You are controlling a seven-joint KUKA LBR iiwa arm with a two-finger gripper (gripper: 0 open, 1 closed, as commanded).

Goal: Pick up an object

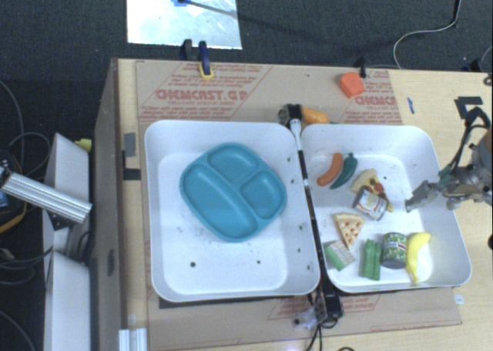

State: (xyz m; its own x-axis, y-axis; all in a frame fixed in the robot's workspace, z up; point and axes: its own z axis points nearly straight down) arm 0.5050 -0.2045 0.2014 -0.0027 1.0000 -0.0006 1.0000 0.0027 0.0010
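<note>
Toy food pieces are lying loose in the right bin (431, 142), none of them sitting between the gripper's fingers. A banana (417, 254) is lying toward the bin's near right corner, touching a small green-labelled can (395, 250) on its left. Just beside the can, a green vegetable piece (372, 259) is resting near the bin's near edge, and a pale green block (337, 255) is sitting close to the near left corner. A pizza slice (350, 228) is lying just above that block. Toward the middle of the bin, a small tilted can with a red and white label (371, 204) is leaning against a second wedge-shaped piece (367, 182). A red sausage (330, 169) and a dark green pepper (347, 168) are lying side by side toward the far left part of the bin.

The gripper (417, 195) is reaching in over the bin's right edge, hanging well above the banana and apart from every piece; whether its fingers are open or closed I cannot tell, as they are too small and blurred.

The left bin (162, 218) is holding a blue divided plate (232, 190) in its middle. On the bench (231, 88) beyond the bins, an orange block (351, 84) is sitting near the far edge, and a small orange piece (314, 117) is resting just past the seam between the two bins.
</note>
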